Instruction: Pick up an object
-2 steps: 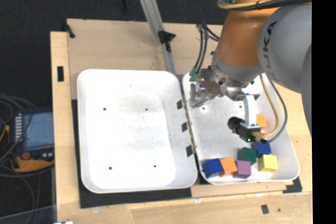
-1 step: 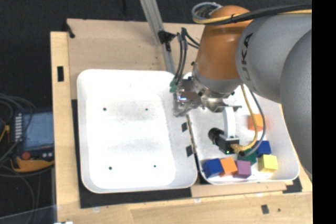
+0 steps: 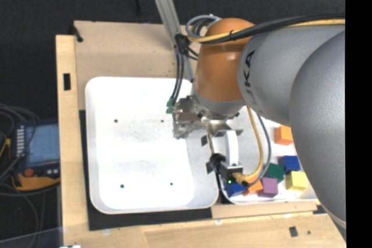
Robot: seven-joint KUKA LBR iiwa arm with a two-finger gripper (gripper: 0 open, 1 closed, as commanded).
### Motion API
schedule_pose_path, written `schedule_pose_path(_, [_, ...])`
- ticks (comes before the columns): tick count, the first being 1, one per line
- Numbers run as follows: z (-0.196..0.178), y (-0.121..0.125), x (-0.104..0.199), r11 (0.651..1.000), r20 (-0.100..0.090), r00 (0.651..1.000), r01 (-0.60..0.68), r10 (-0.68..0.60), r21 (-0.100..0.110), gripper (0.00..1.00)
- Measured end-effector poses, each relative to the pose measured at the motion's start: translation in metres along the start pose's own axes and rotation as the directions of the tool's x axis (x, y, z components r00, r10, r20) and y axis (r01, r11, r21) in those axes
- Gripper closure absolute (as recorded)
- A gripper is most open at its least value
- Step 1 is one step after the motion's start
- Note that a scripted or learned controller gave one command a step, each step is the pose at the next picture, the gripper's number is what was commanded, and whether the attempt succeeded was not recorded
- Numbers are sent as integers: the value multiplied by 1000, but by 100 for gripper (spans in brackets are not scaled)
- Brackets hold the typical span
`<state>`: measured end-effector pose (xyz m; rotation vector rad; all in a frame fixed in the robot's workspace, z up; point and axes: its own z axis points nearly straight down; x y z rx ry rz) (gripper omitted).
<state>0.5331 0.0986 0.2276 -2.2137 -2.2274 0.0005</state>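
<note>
I'm looking down on both bins, and the arm (image 3: 279,84) is reaching in from the right, its grey bulk covering much of the right bin (image 3: 279,198). The gripper (image 3: 186,118) is hanging below the orange band (image 3: 221,67), right over the seam where the two bins meet, at the right edge of the left bin (image 3: 139,142). From this angle I'm not able to tell whether it is spread or closed up. The things to pick are sitting in the right bin, bunched toward its near right corner and off to the gripper's right, apart from it. I'm seeing an orange block (image 3: 283,135) at the far side of the cluster, a blue block (image 3: 289,163) below it, a yellow block (image 3: 296,180) nearer the front, a green block (image 3: 273,172) just left of the blue one, and a purple block (image 3: 269,186) right in front of the green. The left bin is showing four small dark specks on its white floor. Off the bench to the left, a pendant with a blue screen (image 3: 42,145) is lying among cables
</note>
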Motion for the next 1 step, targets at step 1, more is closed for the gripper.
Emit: schedule_pose_path(1, [0, 1, -2, 1000, -1, 1000, -5, 5, -1, 0])
